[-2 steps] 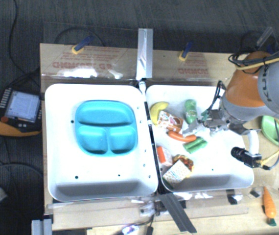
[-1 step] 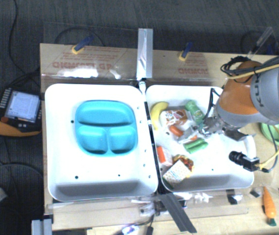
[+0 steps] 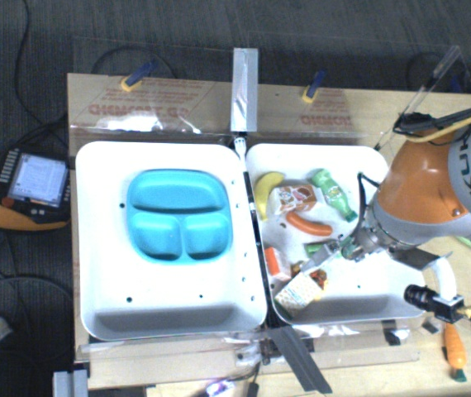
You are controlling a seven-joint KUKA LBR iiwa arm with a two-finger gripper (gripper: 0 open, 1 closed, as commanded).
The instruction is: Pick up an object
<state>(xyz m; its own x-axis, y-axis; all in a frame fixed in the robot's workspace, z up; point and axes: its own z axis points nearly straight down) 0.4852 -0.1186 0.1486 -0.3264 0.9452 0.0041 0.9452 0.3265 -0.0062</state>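
- Nearest my viewpoint, one pale packet with a dark printed end (image 3: 302, 289) lies tilted against the front wall of the right bin (image 3: 368, 304), just below and left of the pincer.
- I count one pincer (image 3: 328, 255), low inside the right bin, reaching in from the right under the grey and orange arm (image 3: 421, 197); I cannot tell whether its jaws are apart or together, as they blur into the clutter.
- I see one small orange piece (image 3: 272, 261) to the pincer's left, near the wall between the bins.
- One red sausage-shaped item (image 3: 310, 225) lies just above the pincer, closest of the loose things.
- One red and white wrapper (image 3: 293, 197) sits beyond the sausage, farther up and left.
- One yellow banana (image 3: 267, 190) rests left of that wrapper, by the dividing wall.
- One green bottle (image 3: 335, 193) lies tilted above the pincer, right of the wrapper.
- I count two white bins; the left bin (image 3: 103, 288), well to the pincer's left, holds one blue divided tray (image 3: 179, 213) with three compartments.
- Farthest off, two clamps (image 3: 138, 75) grip the bench's back edge.
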